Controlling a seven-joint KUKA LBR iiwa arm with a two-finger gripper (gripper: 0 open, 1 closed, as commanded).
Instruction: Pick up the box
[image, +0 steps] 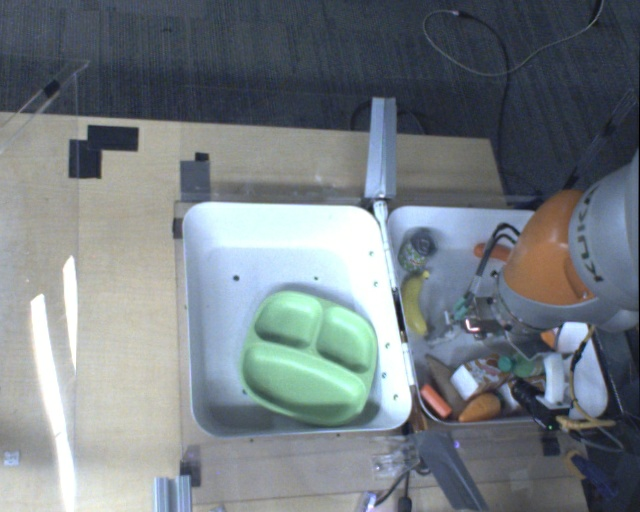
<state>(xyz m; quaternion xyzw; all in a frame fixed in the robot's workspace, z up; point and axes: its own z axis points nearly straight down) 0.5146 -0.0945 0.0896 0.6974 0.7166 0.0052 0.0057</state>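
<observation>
From the fixed overhead camera you see the arm (565, 260) reaching over the right bin (450, 225). Its gripper (478, 312) hangs low above the clutter there; how its pincer stands I cannot tell, since the wrist hides it.

The box (465, 381), as best I can judge, is the small white one lying in the heap at the near end of that bin, just in front of the gripper and pressed against neighbours: an orange piece (434, 400) at its left, a brown rounded item (481, 407) just below. A banana (413, 305) lies along the dividing wall, well clear of the box.

The left bin (210, 300) holds a green sectioned tray (310, 355), no concern to you here.

To do this step well, bring the gripper squarely over the box, line the jaws across its short sides, and descend between the neighbours rather than onto them. Check that nothing else gets pinched before you lift.
</observation>
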